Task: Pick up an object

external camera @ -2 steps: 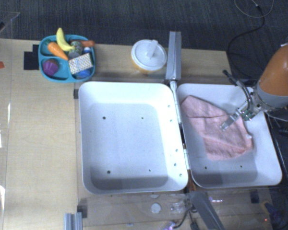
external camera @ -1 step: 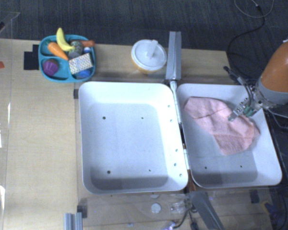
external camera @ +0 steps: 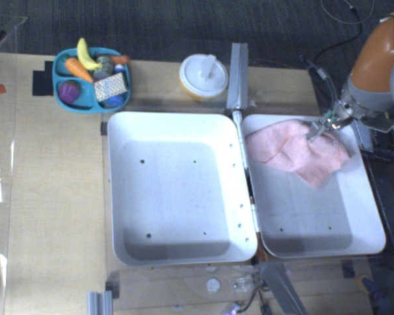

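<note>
In the right bin (external camera: 364,235), at its far right corner, the gripper (external camera: 317,131) sits low on a pink cloth (external camera: 295,151); whether its jaws pinch the fabric cannot be told. The cloth lies crumpled across the bin's far half, pale pink and folded, spreading leftward from the gripper.
</note>
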